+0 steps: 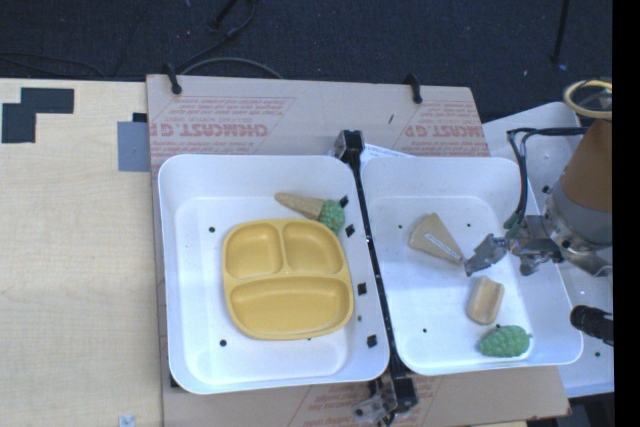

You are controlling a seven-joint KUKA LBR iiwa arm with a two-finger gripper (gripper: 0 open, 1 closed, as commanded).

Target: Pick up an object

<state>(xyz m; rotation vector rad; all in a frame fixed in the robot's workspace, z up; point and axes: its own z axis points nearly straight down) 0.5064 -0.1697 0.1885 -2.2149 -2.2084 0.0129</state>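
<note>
In the camera view, two shallow white bins are being seen side by side on a cardboard sheet. The left bin [190, 215] is being largely taken up by a yellow divided plate [287, 277], so that only narrow strips of floor are being left free along its walls. A toy ice-cream cone [310, 207] with a green top is being shown just beyond the plate's far edge, close to the divider between the bins.

The right bin [400, 315] is being left with much more open floor, mostly on its left half and near its front wall. A tan wedge [434, 238] is lying towards the middle, a small tan bread-like piece [485, 300] is lying nearer the front, and a green bumpy object [504, 342] is lying just inside the front right corner.

The gripper [487, 255] is being held over the right bin, between the wedge and the bread-like piece, with nothing seen between its fingers; how they stand cannot be told.
</note>
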